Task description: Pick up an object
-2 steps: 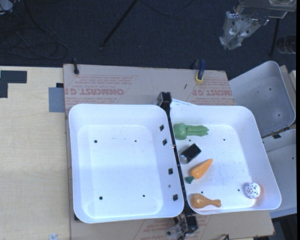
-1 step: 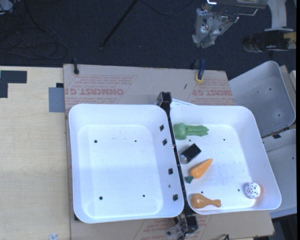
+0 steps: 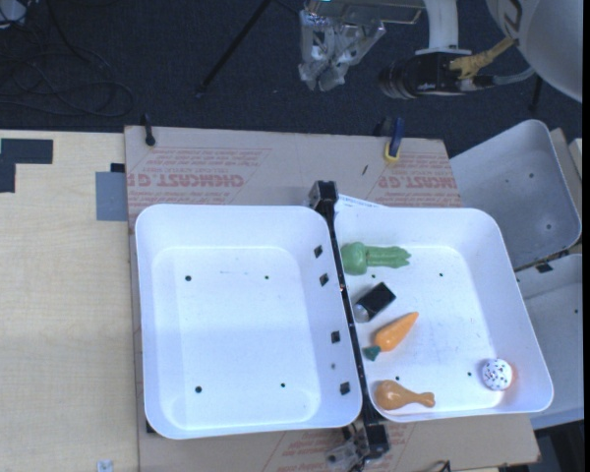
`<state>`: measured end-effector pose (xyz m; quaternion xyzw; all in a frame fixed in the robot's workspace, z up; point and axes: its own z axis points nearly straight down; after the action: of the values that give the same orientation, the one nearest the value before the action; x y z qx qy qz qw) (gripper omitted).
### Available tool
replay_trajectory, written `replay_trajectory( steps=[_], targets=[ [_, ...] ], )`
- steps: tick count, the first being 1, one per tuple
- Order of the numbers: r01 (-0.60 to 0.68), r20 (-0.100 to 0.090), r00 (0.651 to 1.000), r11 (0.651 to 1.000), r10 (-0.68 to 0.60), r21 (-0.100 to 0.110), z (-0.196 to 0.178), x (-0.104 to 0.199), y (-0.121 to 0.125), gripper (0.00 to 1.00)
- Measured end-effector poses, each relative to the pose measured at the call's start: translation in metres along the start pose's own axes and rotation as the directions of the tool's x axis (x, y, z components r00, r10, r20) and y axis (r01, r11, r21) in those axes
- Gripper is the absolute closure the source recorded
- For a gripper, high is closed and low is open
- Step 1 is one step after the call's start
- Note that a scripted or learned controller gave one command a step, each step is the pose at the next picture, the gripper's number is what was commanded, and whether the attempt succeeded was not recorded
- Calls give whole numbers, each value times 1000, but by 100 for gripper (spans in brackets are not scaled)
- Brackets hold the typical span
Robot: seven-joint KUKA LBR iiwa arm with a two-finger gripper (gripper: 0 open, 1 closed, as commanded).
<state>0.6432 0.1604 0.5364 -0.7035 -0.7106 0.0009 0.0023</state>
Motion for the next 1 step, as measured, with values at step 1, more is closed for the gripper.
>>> replay_trajectory(
  steps=[1],
  targets=[
    [-5, 3, 1000, 1000, 5, 2, -1, 53, -40, 100]
  ],
)
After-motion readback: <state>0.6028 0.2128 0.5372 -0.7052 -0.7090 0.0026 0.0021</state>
